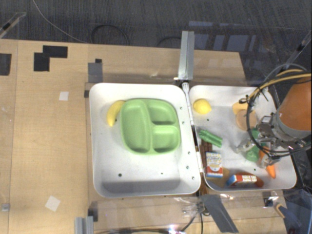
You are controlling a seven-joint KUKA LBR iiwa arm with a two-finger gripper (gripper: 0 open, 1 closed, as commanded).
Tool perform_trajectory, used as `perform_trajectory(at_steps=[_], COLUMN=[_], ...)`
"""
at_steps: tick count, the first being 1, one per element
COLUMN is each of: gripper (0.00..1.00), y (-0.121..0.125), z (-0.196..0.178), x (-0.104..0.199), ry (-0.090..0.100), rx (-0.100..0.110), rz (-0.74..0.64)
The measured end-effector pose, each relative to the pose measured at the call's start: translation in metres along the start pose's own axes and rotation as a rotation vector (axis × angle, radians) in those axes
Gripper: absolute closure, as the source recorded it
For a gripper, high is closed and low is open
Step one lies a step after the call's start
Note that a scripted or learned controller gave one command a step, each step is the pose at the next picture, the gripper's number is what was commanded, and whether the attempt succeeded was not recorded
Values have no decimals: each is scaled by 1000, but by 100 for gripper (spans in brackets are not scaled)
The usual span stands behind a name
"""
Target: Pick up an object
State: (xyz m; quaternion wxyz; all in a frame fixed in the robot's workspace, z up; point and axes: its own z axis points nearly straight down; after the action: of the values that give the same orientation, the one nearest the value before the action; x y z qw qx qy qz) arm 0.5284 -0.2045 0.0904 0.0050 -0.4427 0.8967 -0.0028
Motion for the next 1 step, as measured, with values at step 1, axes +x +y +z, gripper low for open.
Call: perform_trajectory(at_steps=[1], gripper=[100], y=[-3], z=[-15], x=[-5], ry=[-12], rx=[15], rz=[3])
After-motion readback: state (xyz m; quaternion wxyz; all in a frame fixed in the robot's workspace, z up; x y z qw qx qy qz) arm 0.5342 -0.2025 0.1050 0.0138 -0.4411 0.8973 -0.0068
